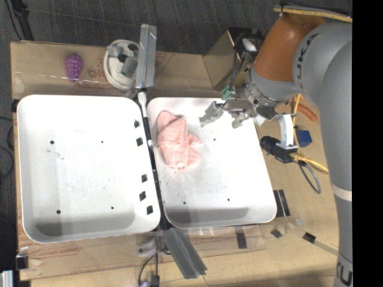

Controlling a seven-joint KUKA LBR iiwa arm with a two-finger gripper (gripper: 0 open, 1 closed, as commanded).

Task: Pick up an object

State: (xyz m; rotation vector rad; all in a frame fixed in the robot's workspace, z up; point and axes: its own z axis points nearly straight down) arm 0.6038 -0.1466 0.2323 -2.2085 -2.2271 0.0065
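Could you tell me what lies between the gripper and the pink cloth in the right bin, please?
Nothing: in the camera view, bare white floor of the right bin separates the gripper from the pink cloth.

Arm (323, 52) cut off at top and right edges

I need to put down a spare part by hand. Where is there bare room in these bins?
The left bin is bare from wall to wall. In the right bin, the floor nearer the camera than the pink cloth is free. It is crowded at the far end, where the gripper hangs beside the cloth.
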